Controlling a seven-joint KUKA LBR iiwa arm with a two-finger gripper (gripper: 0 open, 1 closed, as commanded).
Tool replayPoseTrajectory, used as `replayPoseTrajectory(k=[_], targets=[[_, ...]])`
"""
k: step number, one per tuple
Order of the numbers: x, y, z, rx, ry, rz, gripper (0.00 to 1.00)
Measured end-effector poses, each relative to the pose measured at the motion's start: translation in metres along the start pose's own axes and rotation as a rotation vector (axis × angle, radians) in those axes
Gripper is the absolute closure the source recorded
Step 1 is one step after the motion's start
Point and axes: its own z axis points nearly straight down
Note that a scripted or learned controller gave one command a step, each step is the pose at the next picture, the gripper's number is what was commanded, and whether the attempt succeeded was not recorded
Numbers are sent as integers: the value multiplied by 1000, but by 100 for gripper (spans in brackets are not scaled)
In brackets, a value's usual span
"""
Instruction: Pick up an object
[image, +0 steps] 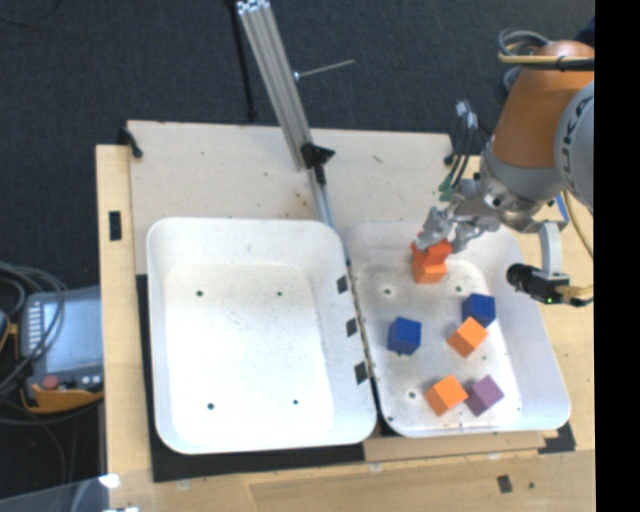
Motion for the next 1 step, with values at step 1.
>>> replayPoseTrajectory(k=[1], targets=[[37,-22,5,7,0,-3,100]])
